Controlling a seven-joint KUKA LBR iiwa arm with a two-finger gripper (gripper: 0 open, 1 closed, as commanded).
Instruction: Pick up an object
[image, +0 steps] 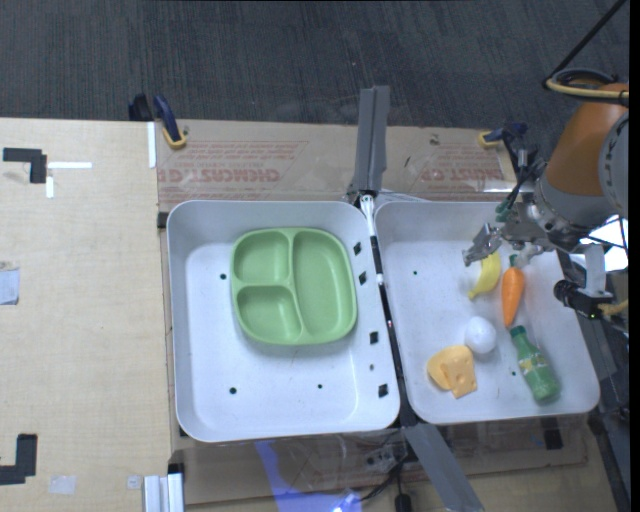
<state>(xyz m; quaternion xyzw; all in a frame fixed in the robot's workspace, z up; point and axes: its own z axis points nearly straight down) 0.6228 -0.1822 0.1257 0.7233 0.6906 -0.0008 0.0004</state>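
1. Right bin (420, 395) holds five items: banana (487, 276), carrot (512, 296), white ball (481, 335), yellow lump (453, 370), green bottle (535, 367). Left bin (200, 400) holds a green divided plate (294, 287).
2. Gripper (490, 243) sits at the banana's upper end, near the bin's far right corner. Whether it is spread, closed or holding anything I cannot tell; the tip is too small and cluttered.
3. Likely target: the banana. Judged light, smooth, curved, probably a plastic toy; apt to slip or roll. Best taken across its narrow middle.
4. Carrot lies just beside the banana, touching or nearly so; risk of nudging it.
5. Far wall and right rim are close. Open floor lies toward the bin's left and near side.
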